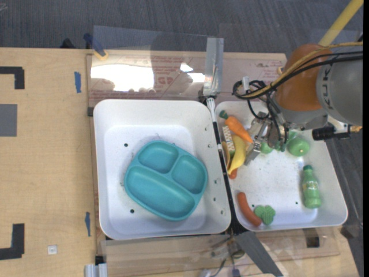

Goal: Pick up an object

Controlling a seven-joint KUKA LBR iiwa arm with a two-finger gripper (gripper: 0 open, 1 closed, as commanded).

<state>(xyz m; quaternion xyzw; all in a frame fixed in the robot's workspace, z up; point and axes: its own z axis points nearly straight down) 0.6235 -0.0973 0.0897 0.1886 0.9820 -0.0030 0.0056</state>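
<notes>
The right bin [331, 212] holds several toy foods. An orange carrot [237, 128] and a yellow banana [235, 156] lie along its left wall. A green apple [298, 147] sits at the right, with a green bottle [311, 186] below it. A red sausage [248, 209] and a broccoli piece [266, 213] lie near the front edge. My gripper [258, 145] hangs low in the upper part of this bin, just right of the banana and carrot. A small green thing [266, 148] shows right beside it.
The left bin [109, 126] carries a teal divided plate [166, 179]. A clear plastic sheet [150, 68] and a cardboard strip stand behind the bins. Black cables [253, 91] loop from the arm's orange band [297, 79] above the right bin's far wall.
</notes>
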